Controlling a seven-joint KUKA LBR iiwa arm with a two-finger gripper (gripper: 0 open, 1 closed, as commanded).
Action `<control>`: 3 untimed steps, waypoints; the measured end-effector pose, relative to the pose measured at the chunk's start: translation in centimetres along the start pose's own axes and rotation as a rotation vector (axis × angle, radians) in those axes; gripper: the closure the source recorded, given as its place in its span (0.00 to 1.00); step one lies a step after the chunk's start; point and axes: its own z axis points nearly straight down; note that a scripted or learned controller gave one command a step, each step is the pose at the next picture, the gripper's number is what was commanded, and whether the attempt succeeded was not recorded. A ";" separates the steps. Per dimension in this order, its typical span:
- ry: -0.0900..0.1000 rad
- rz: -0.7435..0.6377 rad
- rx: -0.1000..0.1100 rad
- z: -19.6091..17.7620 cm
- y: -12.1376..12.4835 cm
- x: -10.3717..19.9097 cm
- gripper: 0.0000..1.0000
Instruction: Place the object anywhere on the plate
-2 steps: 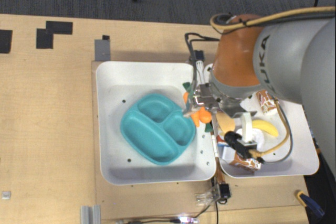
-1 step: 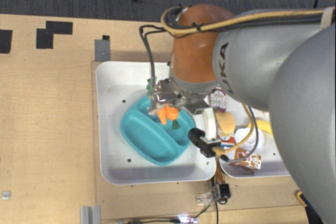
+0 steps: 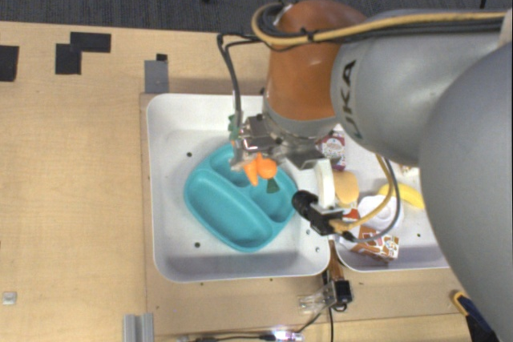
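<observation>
A grey arm (image 3: 401,76) reaches in from the right and hangs its gripper (image 3: 252,156) over the left bin (image 3: 160,172), directly above the far right corner of a teal plate (image 3: 228,208). An orange toy (image 3: 259,170) with a scrap of green at its lower end — carrot-like, though too small to name for certain — sits right beneath the gripper, over the plate's upper right compartment. The wrist blocks the line of sight, so it cannot be told whether the gripper is clamped on the toy or slack around it, nor whether the toy rests on the plate or hangs just above it.

The plate lies at a slant in the middle of the bin, its divided hollows bare, which leaves ample room for a drop anywhere. The placement looks to be at or near its last step: the toy is already inside the plate's outline, close to the edge nearest the right bin (image 3: 385,267). That edge position is the risk — a toy released on the raised rim could roll onto the bin floor instead of settling in a hollow.

The right bin holds the other clutter: a yellow piece (image 3: 410,196), a tan round (image 3: 347,188), a red-and-white packet (image 3: 333,146) and a brown wrapper (image 3: 377,246), all apart from the plate.
</observation>
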 end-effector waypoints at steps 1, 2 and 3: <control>0.000 0.001 0.000 0.0 0.0 0.0 0.00; 0.001 -0.004 -0.004 -1.1 0.2 0.0 1.00; -0.002 -0.189 0.004 1.8 0.5 -3.8 1.00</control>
